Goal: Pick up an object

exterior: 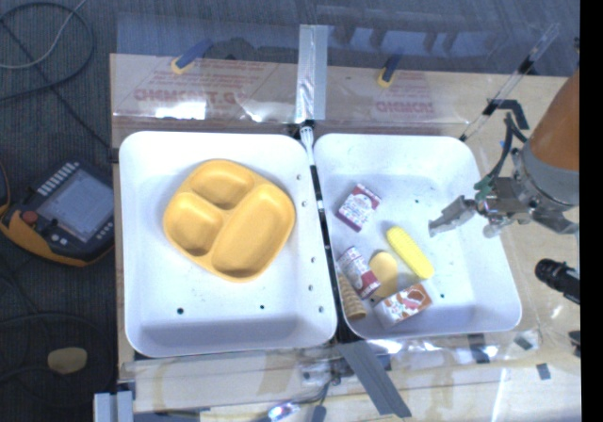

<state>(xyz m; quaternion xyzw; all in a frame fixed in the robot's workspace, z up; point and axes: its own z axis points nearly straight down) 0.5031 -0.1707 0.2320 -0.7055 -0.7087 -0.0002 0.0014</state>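
A: Arm [556, 142] in from right, low over right bin [471, 158]. Gripper [466, 217]?
B: Spread, pinching nothing, just right of yellow banana-like piece [410, 251] in that bin.

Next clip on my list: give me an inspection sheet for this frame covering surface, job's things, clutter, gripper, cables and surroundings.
Surface: bench with two white bins side by side, the left bin and the right bin.
Job's things: the right bin holds a small red-and-white carton, a yellow banana-like piece, a can lying on its side, a pale yellow round piece and a red-and-white packet; the left bin holds a yellow divided plate.
Clutter: nothing seen.
Gripper: the gripper is over the right side of the right bin, nothing between its fingers.
Cables: a dark cable runs across the floor at left.
Surroundings: a handheld control pad lies on the floor left of the bench.
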